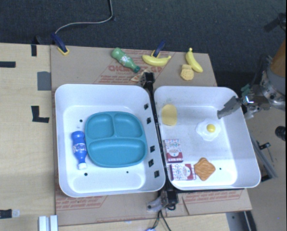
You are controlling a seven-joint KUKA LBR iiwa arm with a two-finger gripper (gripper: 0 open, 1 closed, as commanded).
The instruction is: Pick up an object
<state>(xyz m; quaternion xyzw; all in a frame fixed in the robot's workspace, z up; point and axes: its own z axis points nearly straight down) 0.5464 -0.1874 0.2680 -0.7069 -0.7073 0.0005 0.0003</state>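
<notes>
The right bin (240, 143) holds a fried egg (208, 129), a pale yellow piece (169, 114), two red and white cartons (174, 150) (182, 171) and an orange-brown biscuit (204, 169). My gripper (227, 111) reaches in from the right over this bin's far right part. It hangs just above and to the right of the egg, and nothing shows in its grasp. The left bin (66, 100) holds a blue divided plate (116, 138) and a small blue bottle (79, 149).
Behind the bins on the cardboard lie a green bottle (125, 59), two toy bananas (156, 59) (194, 61) and a small yellow waffle piece (186, 72). A black divider with clips (152, 124) runs between the bins. A cable (105, 13) trails at the back.
</notes>
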